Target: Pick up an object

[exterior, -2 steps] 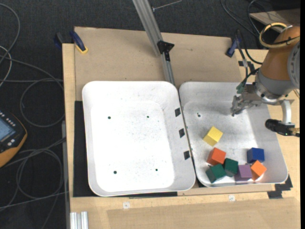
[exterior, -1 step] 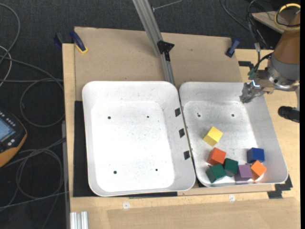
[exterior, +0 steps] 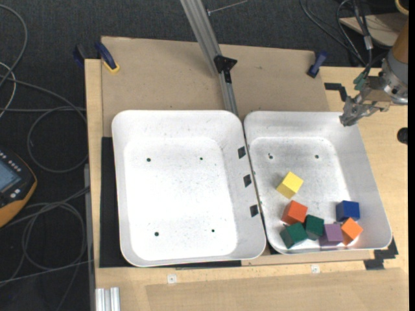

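Note:
Several small blocks lie in the right bin point(exterior: 305, 149). A yellow block point(exterior: 290, 184) sits alone near the bin's middle. Toward the front are a red-orange block point(exterior: 296, 212), two dark green blocks point(exterior: 294, 234) point(exterior: 314, 225), a purple block point(exterior: 332, 233), an orange block point(exterior: 351, 229) and a blue block point(exterior: 347, 210), most of them touching. My gripper point(exterior: 350, 116) hangs over the far right corner of this bin, well behind the blocks and apart from all of them. I see nothing held in it.
The left bin point(exterior: 175, 180) lies beside the right one, with black clips point(exterior: 247, 180) along the shared edge. A slanted metal rail point(exterior: 209, 41) runs down to the bins' far seam. Blue clamps point(exterior: 107, 58) point(exterior: 317, 63) hold the board's back corners.

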Controlling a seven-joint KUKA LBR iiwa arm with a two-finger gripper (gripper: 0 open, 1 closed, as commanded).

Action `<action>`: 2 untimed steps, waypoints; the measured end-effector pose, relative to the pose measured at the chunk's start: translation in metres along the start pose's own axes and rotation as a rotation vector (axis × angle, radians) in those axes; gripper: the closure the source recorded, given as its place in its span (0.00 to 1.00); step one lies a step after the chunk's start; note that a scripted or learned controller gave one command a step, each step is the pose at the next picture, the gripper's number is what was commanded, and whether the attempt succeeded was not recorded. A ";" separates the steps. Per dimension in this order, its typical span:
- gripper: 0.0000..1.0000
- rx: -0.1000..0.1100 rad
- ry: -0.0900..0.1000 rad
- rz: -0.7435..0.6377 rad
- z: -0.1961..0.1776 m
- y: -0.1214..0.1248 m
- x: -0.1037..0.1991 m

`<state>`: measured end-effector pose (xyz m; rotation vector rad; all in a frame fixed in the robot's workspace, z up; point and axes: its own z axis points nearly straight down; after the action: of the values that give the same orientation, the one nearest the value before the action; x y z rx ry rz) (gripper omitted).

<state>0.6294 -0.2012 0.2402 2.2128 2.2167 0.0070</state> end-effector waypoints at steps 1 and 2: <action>1.00 0.003 0.001 0.000 -0.029 0.002 0.000; 1.00 0.010 0.005 -0.003 -0.028 0.000 0.045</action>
<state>0.6290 -0.1565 0.2684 2.2165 2.2281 0.0013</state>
